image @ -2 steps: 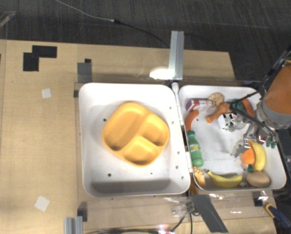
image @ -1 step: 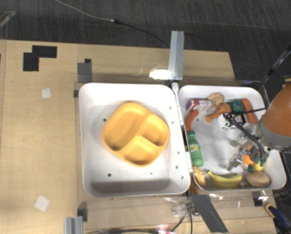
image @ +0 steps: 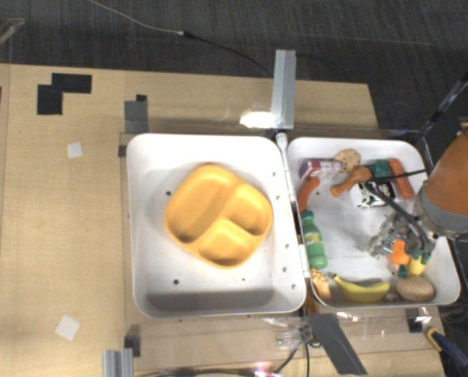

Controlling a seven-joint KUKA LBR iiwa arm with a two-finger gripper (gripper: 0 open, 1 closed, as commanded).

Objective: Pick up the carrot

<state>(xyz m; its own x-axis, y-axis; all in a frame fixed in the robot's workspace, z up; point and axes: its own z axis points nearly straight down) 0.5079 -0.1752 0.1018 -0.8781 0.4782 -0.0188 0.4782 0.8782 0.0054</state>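
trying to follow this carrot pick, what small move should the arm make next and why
Probably a short, slow descent straight down. The gripper hangs low in the right bin, close to the orange carrot, which lies near the bin's lower right among a banana and a potato. Whether anything is gripped yet cannot be told.

A robot lab: plywood bench (image: 53,234), two white bins (image: 140,210), aluminium brackets (image: 284,85), trailing cable (image: 218,45).

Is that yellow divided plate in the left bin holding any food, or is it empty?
Empty. The yellow plate shows bare compartments; the food, including the banana, lies in the right bin.
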